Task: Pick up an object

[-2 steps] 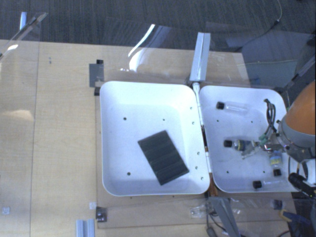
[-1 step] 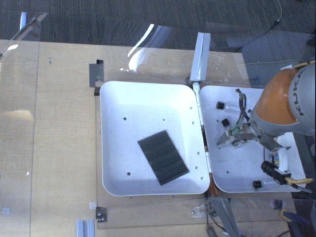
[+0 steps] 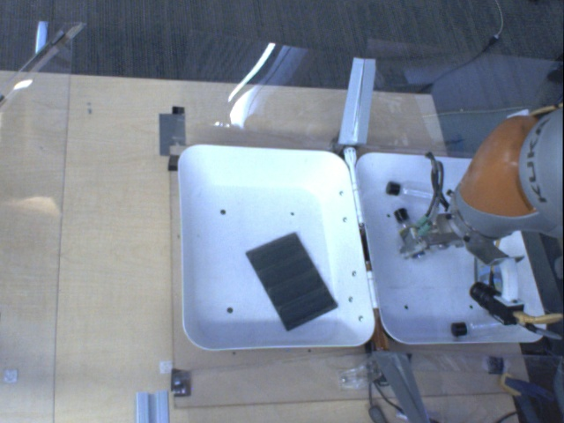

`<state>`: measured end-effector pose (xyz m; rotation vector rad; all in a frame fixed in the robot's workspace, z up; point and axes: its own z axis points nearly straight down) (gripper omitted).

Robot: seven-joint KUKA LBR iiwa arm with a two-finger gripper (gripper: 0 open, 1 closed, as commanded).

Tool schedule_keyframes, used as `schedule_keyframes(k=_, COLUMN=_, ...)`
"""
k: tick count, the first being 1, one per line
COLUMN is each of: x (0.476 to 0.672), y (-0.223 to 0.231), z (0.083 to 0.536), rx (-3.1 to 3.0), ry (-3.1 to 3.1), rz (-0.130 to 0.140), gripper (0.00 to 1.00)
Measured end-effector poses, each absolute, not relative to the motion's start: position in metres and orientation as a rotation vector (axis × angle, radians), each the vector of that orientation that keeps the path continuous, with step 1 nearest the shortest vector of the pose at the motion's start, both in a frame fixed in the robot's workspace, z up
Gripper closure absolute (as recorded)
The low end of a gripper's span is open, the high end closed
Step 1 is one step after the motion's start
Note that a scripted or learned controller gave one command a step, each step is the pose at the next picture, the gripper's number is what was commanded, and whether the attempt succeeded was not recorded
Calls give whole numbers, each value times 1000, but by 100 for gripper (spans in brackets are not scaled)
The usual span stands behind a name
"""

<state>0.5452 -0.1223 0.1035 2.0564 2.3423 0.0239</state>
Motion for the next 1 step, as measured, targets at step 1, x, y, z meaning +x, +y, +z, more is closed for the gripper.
schedule_keyframes(k=1, x=586, y=-93, z=215, rx=1992, ry=2421, rz=6, gripper=100)
